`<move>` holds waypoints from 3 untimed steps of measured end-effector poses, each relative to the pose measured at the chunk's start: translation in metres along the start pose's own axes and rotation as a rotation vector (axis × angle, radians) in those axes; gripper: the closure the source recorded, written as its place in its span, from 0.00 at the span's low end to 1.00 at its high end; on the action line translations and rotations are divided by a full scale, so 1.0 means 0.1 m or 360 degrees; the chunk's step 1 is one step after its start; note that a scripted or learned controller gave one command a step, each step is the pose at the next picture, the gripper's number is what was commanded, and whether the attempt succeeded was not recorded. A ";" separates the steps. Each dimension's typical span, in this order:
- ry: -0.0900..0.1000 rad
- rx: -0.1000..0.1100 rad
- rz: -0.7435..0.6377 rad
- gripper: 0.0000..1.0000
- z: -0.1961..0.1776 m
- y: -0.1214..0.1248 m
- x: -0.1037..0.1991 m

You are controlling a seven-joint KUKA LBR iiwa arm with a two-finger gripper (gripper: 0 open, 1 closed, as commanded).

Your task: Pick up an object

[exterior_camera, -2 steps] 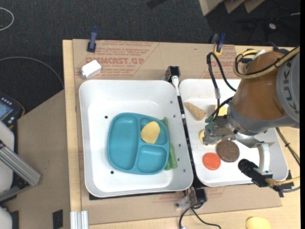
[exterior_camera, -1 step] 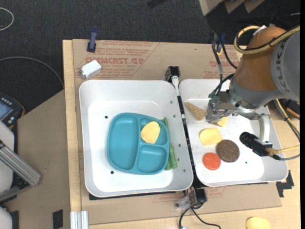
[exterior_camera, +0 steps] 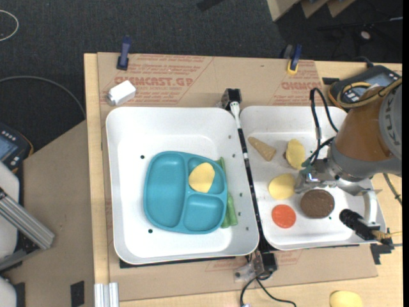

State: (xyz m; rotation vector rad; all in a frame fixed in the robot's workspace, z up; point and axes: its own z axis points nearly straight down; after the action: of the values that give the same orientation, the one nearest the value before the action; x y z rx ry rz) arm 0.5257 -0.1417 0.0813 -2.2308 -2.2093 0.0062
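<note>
Dark carpet surrounds the cardboard-topped counter (exterior_camera: 192,75), and we look down on two white bins set side by side on it. In the right bin (exterior_camera: 268,117) the tool (exterior_camera: 311,176) hangs low over the food pieces, just above a brown disc (exterior_camera: 317,204) and right beside a round yellow piece (exterior_camera: 281,186). We see nothing gripped in it, and we cannot tell how far open it is. The brown disc lies flat on the bin floor near the front edge, with the round yellow piece close to its upper left. A red disc (exterior_camera: 284,215) lies just below the yellow piece. Farther back we find a second yellow piece (exterior_camera: 295,153) and a tan wedge (exterior_camera: 262,148), near each other but apart. The arm (exterior_camera: 361,139) comes in over the bin's right side.

In the left bin (exterior_camera: 121,171) a blue divided plate (exterior_camera: 167,190) lies flat, with a yellow slice (exterior_camera: 202,177) in its upper right compartment and a green strip (exterior_camera: 229,203) along its right edge. On the bare counter behind that bin sits a small white block (exterior_camera: 121,93), and a blue clamp (exterior_camera: 123,53) grips the back edge near it.
</note>
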 end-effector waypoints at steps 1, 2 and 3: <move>-0.0006 -0.0013 -0.0009 1.00 -0.04 0.29 -0.56; 0.0005 0.0001 -0.0011 1.00 -0.03 -0.10 -0.64; 0.0004 0.0001 -0.0010 1.00 -0.03 -0.48 -0.84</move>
State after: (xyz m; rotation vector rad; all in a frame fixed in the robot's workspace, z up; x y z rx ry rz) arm 0.4765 -0.2254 0.0845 -2.2226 -2.2144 0.0036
